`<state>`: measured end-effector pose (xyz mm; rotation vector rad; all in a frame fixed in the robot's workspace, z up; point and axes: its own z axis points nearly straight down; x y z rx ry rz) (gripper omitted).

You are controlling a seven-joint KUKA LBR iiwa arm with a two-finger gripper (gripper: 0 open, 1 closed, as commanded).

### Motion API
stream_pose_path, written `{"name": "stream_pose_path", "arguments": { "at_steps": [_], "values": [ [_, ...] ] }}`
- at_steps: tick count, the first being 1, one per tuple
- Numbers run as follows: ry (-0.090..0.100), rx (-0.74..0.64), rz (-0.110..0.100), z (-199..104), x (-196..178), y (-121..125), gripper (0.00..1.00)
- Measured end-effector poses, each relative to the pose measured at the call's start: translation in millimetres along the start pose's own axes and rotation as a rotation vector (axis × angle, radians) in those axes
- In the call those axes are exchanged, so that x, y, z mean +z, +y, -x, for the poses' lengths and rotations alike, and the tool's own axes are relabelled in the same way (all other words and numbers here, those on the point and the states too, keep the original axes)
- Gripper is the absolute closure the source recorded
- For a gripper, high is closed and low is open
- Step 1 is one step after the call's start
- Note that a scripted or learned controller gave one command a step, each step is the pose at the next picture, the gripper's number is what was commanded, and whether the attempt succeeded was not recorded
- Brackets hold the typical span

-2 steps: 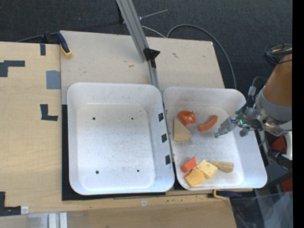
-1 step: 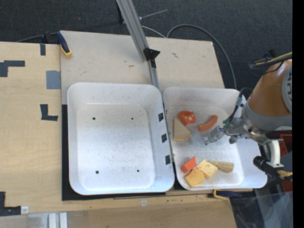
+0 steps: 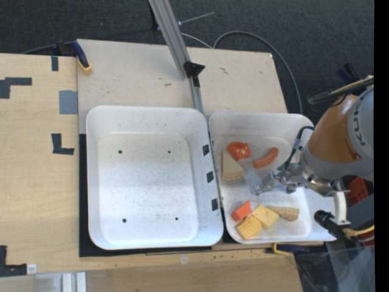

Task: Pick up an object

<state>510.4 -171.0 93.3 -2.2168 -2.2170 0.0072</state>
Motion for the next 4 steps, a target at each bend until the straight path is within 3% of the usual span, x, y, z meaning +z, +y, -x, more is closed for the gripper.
{"name": "stream_pose_path", "arguments": {
  "at_steps": [1, 2, 4],
  "values": [
    [-0.002, -0.001, 0.006, -0.3, 4.3, 0.0, 0.00],
    [-0.001, -0.002, 0.006, -0.9, -5.8, 0.1, 1.00],
    [-0.004, -0.001, 0.013, 13.7, -120.5, 4.5, 1.00]
  ]
}}
